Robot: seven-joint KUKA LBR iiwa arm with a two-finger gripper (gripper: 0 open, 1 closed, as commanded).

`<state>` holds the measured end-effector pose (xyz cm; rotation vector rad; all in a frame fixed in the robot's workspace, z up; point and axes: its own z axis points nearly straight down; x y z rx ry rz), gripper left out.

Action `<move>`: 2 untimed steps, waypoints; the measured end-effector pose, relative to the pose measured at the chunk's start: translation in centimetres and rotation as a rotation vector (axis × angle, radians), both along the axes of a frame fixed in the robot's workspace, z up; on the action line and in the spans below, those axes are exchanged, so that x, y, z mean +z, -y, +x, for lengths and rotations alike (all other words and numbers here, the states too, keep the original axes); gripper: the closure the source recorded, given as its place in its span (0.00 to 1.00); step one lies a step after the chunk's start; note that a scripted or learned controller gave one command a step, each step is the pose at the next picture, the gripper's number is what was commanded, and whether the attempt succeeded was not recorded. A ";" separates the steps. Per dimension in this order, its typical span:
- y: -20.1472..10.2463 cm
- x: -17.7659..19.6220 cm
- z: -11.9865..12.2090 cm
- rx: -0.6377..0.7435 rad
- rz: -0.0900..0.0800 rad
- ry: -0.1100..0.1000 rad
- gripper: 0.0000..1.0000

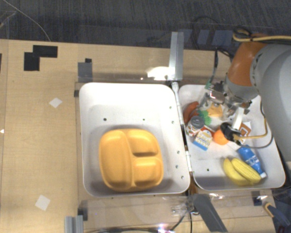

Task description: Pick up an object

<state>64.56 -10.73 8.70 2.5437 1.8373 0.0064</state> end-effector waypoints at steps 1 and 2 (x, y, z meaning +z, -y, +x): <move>0.0 1.5 0.3 0.005 -0.003 0.008 1.00; -7.0 10.3 1.0 -0.167 0.004 0.006 1.00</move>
